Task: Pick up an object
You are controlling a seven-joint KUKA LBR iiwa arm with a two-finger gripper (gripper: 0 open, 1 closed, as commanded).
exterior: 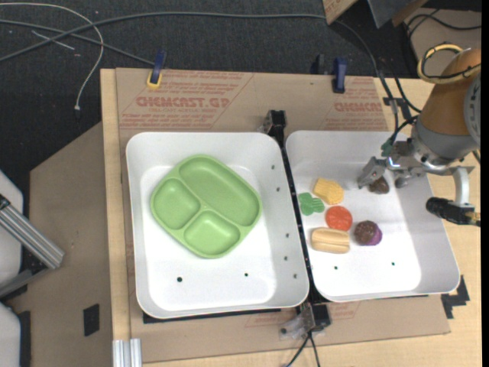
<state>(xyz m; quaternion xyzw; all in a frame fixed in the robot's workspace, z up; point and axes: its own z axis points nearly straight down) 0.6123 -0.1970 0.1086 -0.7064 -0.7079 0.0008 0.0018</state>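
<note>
Your pincer (376, 180) hovers over a small brown object (379, 187) — whether it grips, you cannot tell — with the lift not yet done.

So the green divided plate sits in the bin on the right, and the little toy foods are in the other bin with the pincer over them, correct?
Not quite. The camera view shows the green divided plate in the left bin. The toy foods lie in the right bin, with the pincer over that bin's far side.
</note>
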